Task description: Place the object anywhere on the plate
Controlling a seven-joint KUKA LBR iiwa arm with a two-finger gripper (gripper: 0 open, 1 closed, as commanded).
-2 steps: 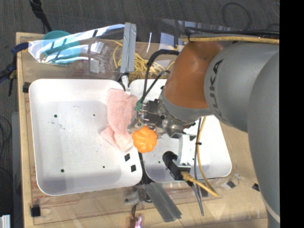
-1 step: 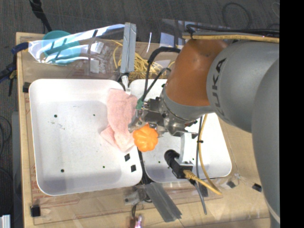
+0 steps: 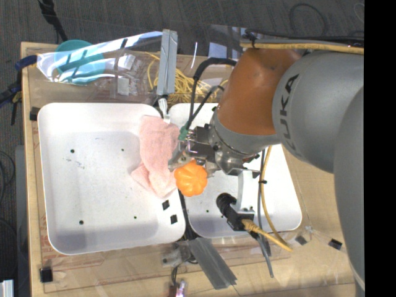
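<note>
A small orange pumpkin-shaped object (image 3: 191, 179) hangs over the rim between the two bins, right at the tip of my gripper (image 3: 187, 167). The gripper points down and to the left from the grey arm with its orange band (image 3: 253, 98), and is shut on the top of the orange object. One metal finger (image 3: 176, 161) shows at the object's upper left; the other is hidden behind the wrist. A crumpled pink cloth (image 3: 154, 156) lies just left of the object, against the right wall of the left bin (image 3: 86, 184).
The right bin (image 3: 281, 209) lies mostly under the arm, with a black connector (image 3: 230, 212) and a yellow cable (image 3: 266, 234) over it. Yellow cord (image 3: 179, 82) and a clear plastic sheet with a teal item (image 3: 80, 60) lie behind the bins.
</note>
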